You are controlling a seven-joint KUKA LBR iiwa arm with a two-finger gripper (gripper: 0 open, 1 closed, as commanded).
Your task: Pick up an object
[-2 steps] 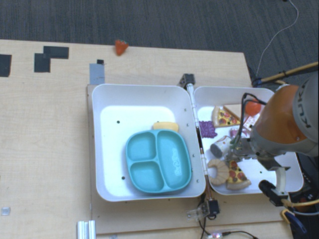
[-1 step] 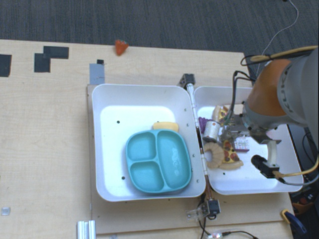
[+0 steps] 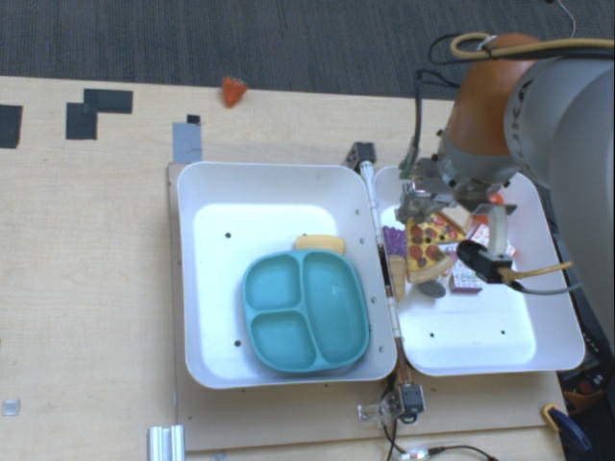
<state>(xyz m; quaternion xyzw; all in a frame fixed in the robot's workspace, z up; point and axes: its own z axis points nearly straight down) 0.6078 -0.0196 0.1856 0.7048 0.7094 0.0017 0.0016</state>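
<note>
Down over the back of the right bin [image 3: 538, 349] hangs the gripper [image 3: 420, 200], a cluster of metal at the end of the big grey arm [image 3: 577, 123] with its orange band [image 3: 480, 94]. From where I stand, whether it is released or clenched cannot be made out; the arm's own bulk hides too much.

Going by size, the bench [image 3: 86, 286] is pale wood and carries both white bins side by side. The left bin [image 3: 207, 229] holds a teal divided plate [image 3: 306, 310] with three compartments, lying flat toward the front. Just behind the plate, touching its far rim, sits a small yellow object [image 3: 319, 243].

In the right bin, a heap of things lies just below the gripper, near the wall shared with the left bin: a colourful pizza-patterned piece [image 3: 430, 246], a purple item [image 3: 393, 239] beside it against the wall, a red-and-white packet [image 3: 468, 279], and a small grey lump [image 3: 431, 289] at the front of the heap. A black-and-yellow cable [image 3: 524, 275] crosses above them.

Beyond the bins, an orange-red bit [image 3: 233, 91] lies on the bench's far edge.
</note>
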